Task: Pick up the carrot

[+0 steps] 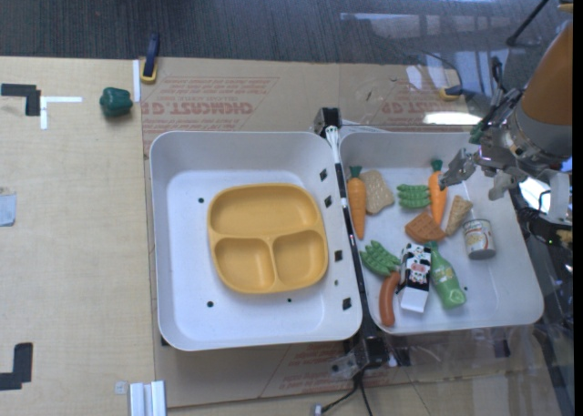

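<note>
Two orange carrots lie in the right bin [524, 250]. One carrot [356, 205] rests against the bin's left wall, its green top pointing away. A thinner carrot [438, 200] lies upright in the view near the bin's middle back. My gripper [475, 179] hangs over the back right part of this bin, just right of the thinner carrot's top. Its fingers are spread open: the left fingertip [455, 171] is close beside that carrot, and nothing sits between the fingers.
Around the carrots lie a bread slice [378, 194], a pea pod [414, 194], a cracker [424, 226], a small can [477, 238], a green bottle [446, 282], a cow-print carton [416, 278] and a sausage [389, 299]. The left bin holds a yellow divided plate [268, 237].
</note>
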`<action>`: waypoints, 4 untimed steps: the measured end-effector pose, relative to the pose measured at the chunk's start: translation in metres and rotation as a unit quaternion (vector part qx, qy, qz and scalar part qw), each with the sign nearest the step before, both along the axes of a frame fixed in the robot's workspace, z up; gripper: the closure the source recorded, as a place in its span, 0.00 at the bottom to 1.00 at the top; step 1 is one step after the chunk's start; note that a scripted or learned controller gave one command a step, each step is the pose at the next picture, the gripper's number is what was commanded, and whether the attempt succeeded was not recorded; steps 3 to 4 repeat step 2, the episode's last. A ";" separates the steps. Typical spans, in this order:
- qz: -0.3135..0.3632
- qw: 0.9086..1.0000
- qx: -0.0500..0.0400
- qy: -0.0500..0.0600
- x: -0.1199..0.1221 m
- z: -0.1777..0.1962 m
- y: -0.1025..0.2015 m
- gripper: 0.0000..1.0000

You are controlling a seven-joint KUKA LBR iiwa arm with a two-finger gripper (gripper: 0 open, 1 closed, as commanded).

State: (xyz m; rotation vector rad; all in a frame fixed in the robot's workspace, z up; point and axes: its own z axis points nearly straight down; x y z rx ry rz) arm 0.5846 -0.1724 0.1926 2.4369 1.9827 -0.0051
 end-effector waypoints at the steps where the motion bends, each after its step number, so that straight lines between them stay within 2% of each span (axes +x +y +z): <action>1: -0.008 1.000 -0.001 -0.004 0.039 -0.095 -0.017 0.00; 2: -0.007 1.000 0.000 -0.005 0.040 -0.084 -0.017 1.00; 4: -0.007 1.000 0.000 -0.005 0.040 -0.084 -0.017 1.00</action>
